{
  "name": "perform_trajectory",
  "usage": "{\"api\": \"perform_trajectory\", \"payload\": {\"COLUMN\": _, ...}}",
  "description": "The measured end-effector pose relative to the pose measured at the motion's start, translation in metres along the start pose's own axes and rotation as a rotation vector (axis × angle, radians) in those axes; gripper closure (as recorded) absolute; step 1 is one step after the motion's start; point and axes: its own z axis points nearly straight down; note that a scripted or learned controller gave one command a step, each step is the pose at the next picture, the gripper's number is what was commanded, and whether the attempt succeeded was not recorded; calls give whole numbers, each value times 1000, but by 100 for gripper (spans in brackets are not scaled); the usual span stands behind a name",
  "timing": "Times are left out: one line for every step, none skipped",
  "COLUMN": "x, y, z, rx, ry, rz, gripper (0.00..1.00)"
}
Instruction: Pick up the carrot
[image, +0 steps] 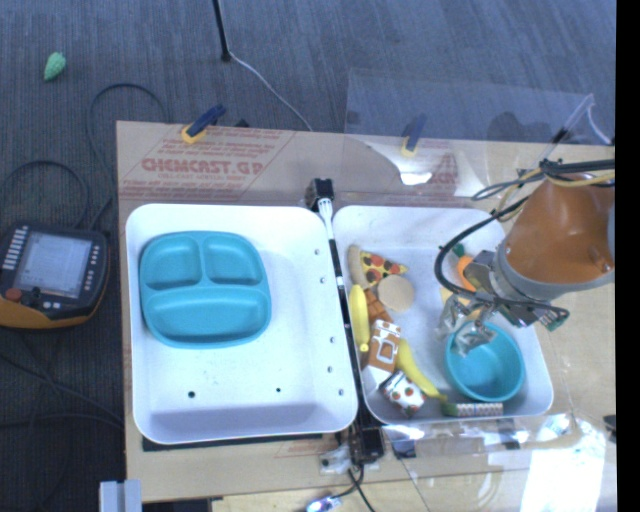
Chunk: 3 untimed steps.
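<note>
One gripper (468, 322) hangs low in the right bin (425, 228), just over the left rim of the blue bowl (487, 368); whether anything sits between its metal tips cannot be told from this slant. The carrot (463, 268), apparently the small orange piece with a green end, lies just up and back from the bowl, close beside the wrist, its long axis unclear. Left of the bowl lie a banana (413, 368) and pizza slice (378, 267). Beyond, the left bin (240, 400) holds a blue tray (204, 288).
</note>
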Motion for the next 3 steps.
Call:
{"api": "perform_trajectory", "payload": {"x": -69, "y": -33, "z": -130, "rx": -11, "ry": 26, "rz": 86, "gripper": 100}}
{"api": "perform_trajectory", "payload": {"x": -22, "y": -16, "z": 1, "rx": -32, "ry": 22, "rz": -137, "gripper": 100}}
{"api": "perform_trajectory", "payload": {"x": -96, "y": 44, "z": -50, "rx": -32, "ry": 27, "rz": -339, "gripper": 100}}
